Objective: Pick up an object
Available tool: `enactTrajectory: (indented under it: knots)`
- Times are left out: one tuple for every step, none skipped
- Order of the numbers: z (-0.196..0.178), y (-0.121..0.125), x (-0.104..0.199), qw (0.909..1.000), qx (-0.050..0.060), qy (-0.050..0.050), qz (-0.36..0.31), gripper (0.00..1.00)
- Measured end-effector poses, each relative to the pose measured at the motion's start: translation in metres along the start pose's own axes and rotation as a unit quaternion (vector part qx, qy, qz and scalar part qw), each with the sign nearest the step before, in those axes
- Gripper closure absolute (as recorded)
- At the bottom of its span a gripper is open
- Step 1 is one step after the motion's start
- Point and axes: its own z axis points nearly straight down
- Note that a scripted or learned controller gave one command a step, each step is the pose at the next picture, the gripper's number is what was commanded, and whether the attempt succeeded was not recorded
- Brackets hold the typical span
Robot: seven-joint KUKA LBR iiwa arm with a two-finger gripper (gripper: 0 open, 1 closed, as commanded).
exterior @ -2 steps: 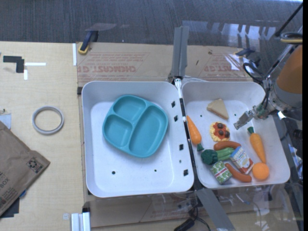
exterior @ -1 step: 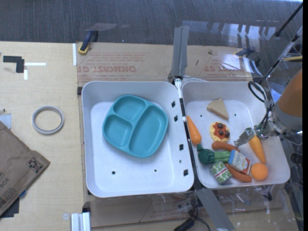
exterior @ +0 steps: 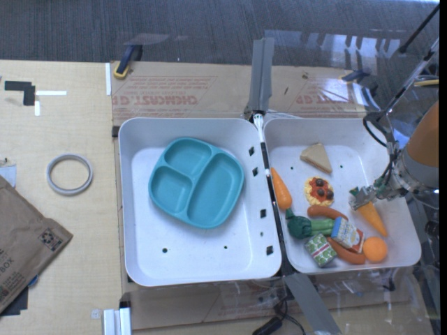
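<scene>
- Landmark for everything below: the right bin [exterior: 349, 139], the one that holds the toy food.
- My gripper [exterior: 364, 197] hangs low over that bin's right side, close to its right wall, with my arm coming in over that wall.
- How my gripper stands, wide or narrow, I cannot tell; the tip is small and tangled with cable from this angle.
- Nothing is plainly held by me, so I judge the pick not yet done. What is done, as far as I can see, is the reach into the bin; grasp and lift are left.
- The thing I take as my likely target is the small orange carrot [exterior: 373, 219], lying just beside and below my gripper tip, toward the bin's near right corner. Whether I touch it, I cannot tell.
- An orange ball [exterior: 376, 249] sits in that near right corner, just past the carrot.
- Toward the bin's middle lie a small pizza [exterior: 319, 190], a bread wedge [exterior: 317, 158] nearer the far wall, and a long carrot [exterior: 281, 188] along the left wall.
- Near the bin's front edge: a green vegetable [exterior: 302, 226], a green carton [exterior: 320, 250] and a sausage-like piece [exterior: 327, 213], crowded together, apart from my gripper.
- Left of the right bin, the other bin [exterior: 140, 257] carries a blue divided plate [exterior: 196, 182].
</scene>
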Motion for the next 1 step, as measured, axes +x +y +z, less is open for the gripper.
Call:
enactTrajectory:
  knots:
    - [-0.0807,0.035,0.002,0.9933,0.001,-0.002,0.115,1.0]
